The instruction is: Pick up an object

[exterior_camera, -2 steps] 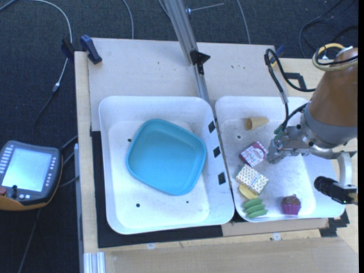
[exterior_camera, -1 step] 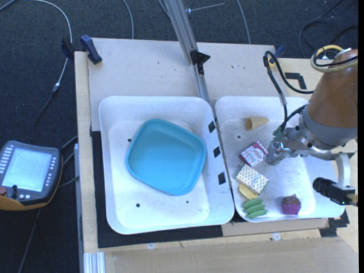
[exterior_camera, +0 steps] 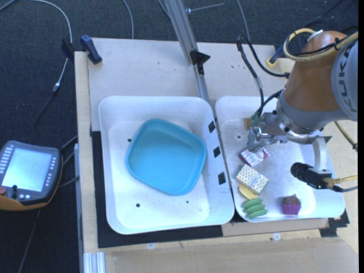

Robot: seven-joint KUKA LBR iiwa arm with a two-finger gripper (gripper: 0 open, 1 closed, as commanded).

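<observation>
My gripper reaches down into the right bin, hanging just over a small pink-and-white patterned packet near the bin's left side. From this view I cannot tell whether it touches the packet. In front of the packet lies a yellow-and-white checkered block. Closer to the front edge are a yellow piece, a green pea pod and a purple cupcake-shaped toy. The arm's grey and orange body hides the back of the bin.
The left bin holds a large light-blue square plate. A small orange thing peeks out beside the wrist in the right bin. A grey pole slants over the bench behind the bins. A teach pendant lies off the bench at left.
</observation>
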